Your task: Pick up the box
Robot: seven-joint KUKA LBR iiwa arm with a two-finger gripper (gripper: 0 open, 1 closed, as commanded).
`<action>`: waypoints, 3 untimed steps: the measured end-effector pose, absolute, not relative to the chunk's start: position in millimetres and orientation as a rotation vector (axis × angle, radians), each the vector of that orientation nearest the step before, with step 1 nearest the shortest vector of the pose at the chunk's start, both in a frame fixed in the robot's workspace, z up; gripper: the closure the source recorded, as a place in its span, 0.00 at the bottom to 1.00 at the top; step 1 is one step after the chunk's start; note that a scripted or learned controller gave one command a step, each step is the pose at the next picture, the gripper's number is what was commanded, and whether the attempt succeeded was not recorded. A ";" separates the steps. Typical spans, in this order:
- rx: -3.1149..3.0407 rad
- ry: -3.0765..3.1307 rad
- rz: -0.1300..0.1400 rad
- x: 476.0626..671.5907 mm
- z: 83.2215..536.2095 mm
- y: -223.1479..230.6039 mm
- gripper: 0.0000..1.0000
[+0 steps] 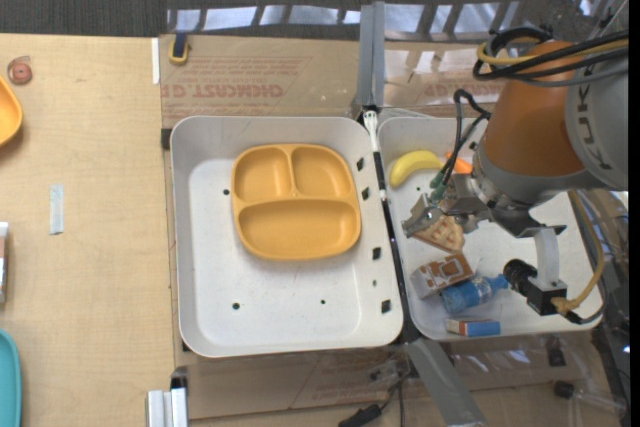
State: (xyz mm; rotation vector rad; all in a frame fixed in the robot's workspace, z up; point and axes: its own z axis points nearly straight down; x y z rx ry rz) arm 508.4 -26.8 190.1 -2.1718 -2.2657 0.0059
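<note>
A small brown box [443, 275] lies in the right bin [570, 315], toward its front left. A flatter orange and blue box [472, 326] rests at the bin's front wall. My gripper [430, 213] hangs low over the left half of this bin, right above a tan waffle-like piece [441, 235] and just behind the brown box. The arm's grey and orange body covers the bin's middle and back right.
A yellow banana [413, 165] lies at the right bin's back left. A blue bottle [473, 294] sits beside the brown box. The left bin [200, 305] holds a yellow divided plate [296, 200]. Cables trail off the arm at right.
</note>
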 end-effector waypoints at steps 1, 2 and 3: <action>-2.445 -1.971 0.007 559.4 189.9 -0.9 1.00; -2.471 -1.939 0.008 603.3 189.8 50.5 1.00; -2.618 -1.735 0.009 618.4 189.7 -36.0 1.00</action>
